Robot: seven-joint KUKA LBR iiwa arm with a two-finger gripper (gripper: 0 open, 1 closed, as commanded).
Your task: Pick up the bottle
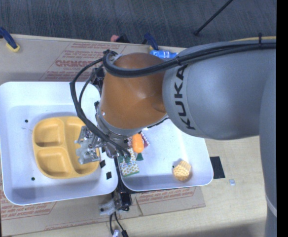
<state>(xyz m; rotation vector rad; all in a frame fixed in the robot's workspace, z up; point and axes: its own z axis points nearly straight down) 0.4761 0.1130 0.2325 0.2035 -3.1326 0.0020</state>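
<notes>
A: Gripper [90, 149] sits low over the right edge of the left bin [6, 132], above the yellow divided tray [55, 147]. Whether it is spread or closed, cannot tell.

B: Bottle location?

A: Not certain. An orange item [138, 143] with a patterned green-and-white piece [129, 168] lies at the left edge of the right bin [198, 174], just under the wrist. Could be the bottle (arm hides most of it).

B: How to do the grasp well, then?

A: My judgement: shift toward the right bin, centre over the orange body, and descend clear of the divider wall between the bins.

B: Obstacles?

A: Bin walls crowd that spot, so little room on either side. The corn cob [182, 170] sits near the right bin's front right corner, well apart. The cables [80, 100] loop beside the wrist.
</notes>
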